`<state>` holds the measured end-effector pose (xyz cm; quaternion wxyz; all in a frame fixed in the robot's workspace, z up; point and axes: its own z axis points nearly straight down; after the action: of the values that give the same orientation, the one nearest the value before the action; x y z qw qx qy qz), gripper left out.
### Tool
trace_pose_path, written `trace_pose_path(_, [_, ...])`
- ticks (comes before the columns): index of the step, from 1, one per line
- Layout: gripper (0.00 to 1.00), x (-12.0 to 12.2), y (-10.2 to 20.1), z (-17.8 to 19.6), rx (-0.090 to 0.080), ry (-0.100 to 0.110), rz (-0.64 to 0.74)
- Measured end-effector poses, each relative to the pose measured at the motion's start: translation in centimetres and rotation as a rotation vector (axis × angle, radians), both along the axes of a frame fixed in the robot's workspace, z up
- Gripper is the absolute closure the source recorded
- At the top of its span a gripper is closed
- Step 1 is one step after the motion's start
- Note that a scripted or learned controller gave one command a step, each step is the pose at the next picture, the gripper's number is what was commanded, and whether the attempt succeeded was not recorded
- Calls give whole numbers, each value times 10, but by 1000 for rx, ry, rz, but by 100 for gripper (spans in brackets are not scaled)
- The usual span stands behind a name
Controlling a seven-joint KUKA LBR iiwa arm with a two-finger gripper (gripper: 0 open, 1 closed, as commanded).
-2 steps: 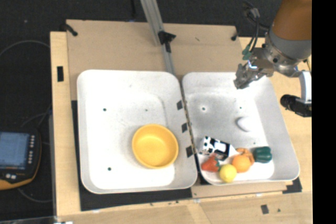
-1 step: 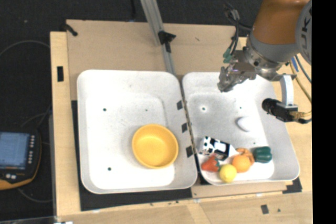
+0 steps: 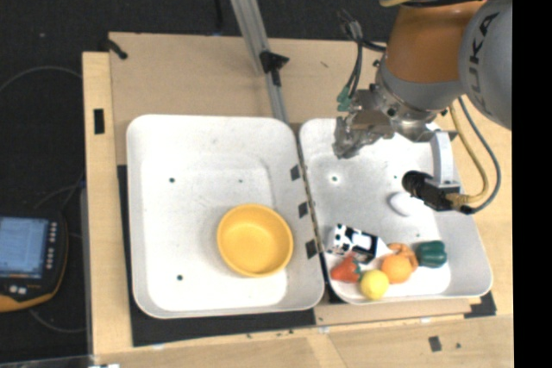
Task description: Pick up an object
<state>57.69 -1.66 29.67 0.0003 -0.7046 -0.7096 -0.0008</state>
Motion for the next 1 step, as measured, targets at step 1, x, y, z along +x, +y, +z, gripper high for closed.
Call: trace_pose_path(1, [100,-18,56,-18,-1,2,0])
